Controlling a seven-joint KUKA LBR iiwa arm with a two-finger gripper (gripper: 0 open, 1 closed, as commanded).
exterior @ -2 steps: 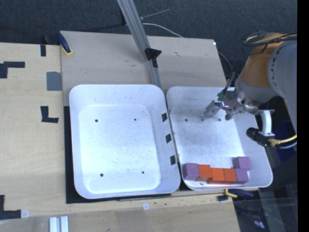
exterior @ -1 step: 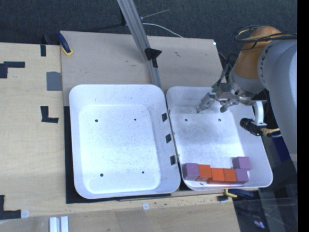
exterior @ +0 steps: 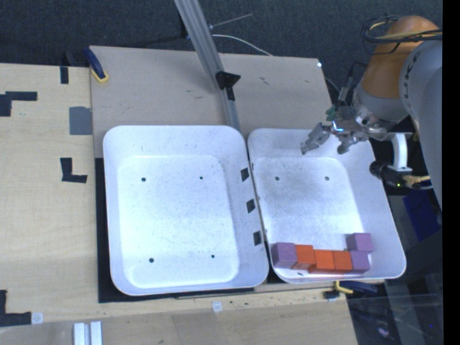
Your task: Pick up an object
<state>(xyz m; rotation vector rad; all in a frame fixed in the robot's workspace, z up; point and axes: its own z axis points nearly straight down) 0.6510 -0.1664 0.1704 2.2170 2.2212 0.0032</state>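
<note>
- The fingers [exterior: 327, 139] are seen spread apart with nothing between them, hanging over the 12 o'clock edge of the right bin [exterior: 374, 192].
- The gripper is carried by the grey arm [exterior: 424, 85], which comes in from 3 o'clock.
- The task's things, a row of blocks, are found at the 6 o'clock wall of the right bin, well apart from the fingers: a purple block [exterior: 284, 253], orange blocks [exterior: 325, 259] touching it, and purple blocks [exterior: 359, 250] stacked at the row's 3 o'clock end.
- The blocks are judged light, stiff and not fragile, possibly foam; flat opposite faces should be taken.
- The upper purple block is judged easiest, its sides being free of neighbours.
- The left bin [exterior: 115, 192] lies beside it on the bench [exterior: 158, 85].
</note>
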